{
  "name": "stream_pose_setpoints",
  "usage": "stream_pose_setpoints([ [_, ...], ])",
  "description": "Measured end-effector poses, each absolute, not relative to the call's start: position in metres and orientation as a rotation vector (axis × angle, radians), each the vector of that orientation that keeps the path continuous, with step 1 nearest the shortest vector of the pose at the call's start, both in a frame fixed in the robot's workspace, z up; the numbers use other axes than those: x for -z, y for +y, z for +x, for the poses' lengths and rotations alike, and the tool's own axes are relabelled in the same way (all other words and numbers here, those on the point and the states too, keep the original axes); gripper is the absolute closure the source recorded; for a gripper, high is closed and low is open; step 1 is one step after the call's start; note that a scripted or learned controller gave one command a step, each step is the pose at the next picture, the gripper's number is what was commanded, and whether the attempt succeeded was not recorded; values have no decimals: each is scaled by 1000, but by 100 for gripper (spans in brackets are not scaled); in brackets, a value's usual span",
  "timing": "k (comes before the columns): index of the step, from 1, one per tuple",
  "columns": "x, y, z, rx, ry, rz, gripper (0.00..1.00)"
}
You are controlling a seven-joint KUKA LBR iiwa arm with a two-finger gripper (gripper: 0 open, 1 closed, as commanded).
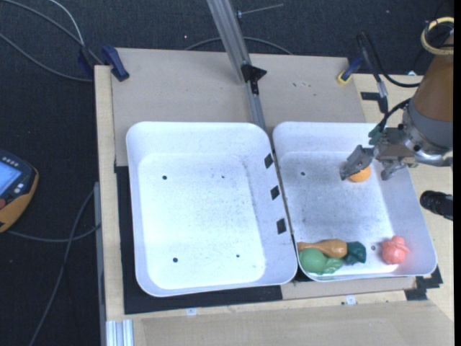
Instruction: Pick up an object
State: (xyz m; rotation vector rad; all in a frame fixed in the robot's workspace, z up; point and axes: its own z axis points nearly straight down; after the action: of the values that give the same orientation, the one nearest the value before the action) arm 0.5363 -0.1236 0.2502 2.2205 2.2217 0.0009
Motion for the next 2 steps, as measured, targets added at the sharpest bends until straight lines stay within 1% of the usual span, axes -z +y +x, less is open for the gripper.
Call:
stream_pose_setpoints([
  [1, -188, -126, 534, 5, 2224, 2225, 0],
  [2, -143, -122, 540, 3, 2224, 2223, 0],
])
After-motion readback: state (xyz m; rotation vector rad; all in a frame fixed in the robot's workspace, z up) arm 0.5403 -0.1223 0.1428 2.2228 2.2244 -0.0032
